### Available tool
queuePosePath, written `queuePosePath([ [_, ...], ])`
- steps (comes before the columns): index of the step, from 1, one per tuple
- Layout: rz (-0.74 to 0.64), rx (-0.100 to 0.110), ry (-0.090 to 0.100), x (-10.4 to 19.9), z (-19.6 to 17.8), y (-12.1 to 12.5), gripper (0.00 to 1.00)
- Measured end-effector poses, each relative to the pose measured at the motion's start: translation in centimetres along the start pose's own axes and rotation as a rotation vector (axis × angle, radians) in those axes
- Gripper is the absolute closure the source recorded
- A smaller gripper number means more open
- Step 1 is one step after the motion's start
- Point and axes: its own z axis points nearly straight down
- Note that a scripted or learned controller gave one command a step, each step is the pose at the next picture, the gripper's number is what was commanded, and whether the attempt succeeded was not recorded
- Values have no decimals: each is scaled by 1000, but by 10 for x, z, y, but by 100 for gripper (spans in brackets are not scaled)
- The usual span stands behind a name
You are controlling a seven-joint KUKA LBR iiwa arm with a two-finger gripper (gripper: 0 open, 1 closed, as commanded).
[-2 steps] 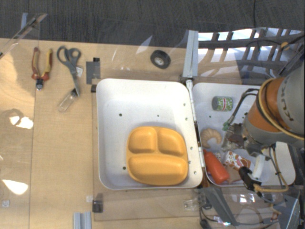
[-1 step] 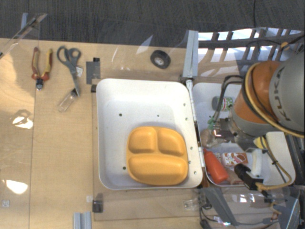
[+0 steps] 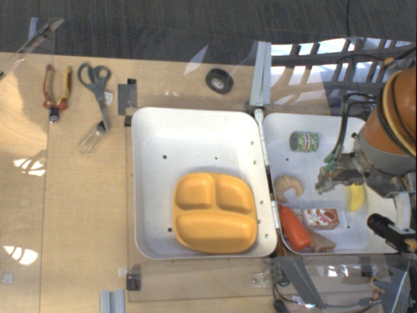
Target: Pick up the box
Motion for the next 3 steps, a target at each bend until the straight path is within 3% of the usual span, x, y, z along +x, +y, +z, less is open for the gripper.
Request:
queuePosePath([
  [1,0,0,0,0,0,0,0],
  [2,139,-4,0,-32,134,-1,0],
  [3,173,-18,-19,-14,139,1,0],
])
